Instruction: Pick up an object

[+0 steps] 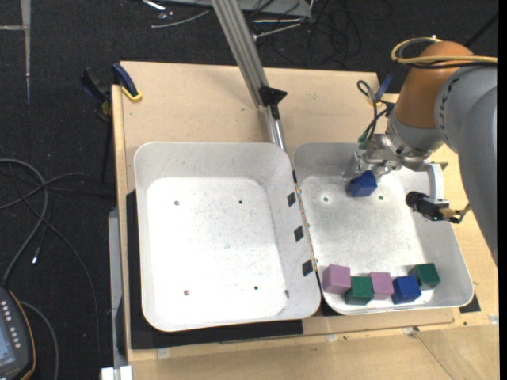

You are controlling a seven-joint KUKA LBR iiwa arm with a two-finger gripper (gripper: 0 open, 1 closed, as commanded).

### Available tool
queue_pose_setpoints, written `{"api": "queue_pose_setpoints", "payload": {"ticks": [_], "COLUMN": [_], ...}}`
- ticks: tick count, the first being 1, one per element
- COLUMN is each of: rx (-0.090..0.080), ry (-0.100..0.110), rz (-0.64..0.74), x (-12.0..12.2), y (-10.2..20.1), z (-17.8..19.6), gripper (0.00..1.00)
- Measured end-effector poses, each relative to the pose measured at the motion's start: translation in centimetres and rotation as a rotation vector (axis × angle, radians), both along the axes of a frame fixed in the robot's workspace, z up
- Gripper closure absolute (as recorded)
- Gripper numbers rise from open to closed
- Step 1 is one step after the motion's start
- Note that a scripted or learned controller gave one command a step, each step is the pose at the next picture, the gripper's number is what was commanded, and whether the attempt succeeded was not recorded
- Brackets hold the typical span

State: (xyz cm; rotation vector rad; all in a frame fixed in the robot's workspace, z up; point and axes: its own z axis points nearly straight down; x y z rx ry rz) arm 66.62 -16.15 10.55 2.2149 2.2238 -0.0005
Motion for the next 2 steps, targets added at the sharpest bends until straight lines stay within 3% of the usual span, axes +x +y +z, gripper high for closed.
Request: {"api": "queue_pose_setpoints", "payload": {"ticks": [1, 2], "rx": [0.005, 0.001], "ry": [-0.007, 0.012], "rz": [0.006, -0.011], "x": [0.3, -2.4], "y": [10.5, 3.6], "z": [9.5, 1.1], "gripper": [1.00, 1.00]}}
